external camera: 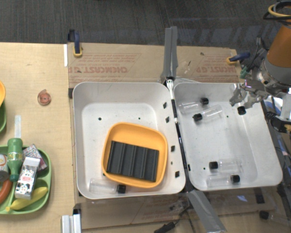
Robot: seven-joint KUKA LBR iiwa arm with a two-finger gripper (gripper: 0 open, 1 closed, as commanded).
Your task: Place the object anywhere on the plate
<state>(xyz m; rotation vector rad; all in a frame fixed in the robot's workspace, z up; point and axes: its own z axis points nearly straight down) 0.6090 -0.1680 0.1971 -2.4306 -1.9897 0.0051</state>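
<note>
Black ridged block (pixel 132 160) lies on yellow plate (pixel 111 140); claw (pixel 242 97) above right bin's (pixel 262 149) far corner, state unclear.

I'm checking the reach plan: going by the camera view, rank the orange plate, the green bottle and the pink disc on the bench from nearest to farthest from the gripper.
From the gripper, top right:
1. Orange plate, in the left bin.
2. Pink disc, on the bench left of the bins.
3. Green bottle, on the far-left green tray.

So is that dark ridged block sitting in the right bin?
No, the dark ridged block lies on the orange plate in the left bin, not the right one.
</note>
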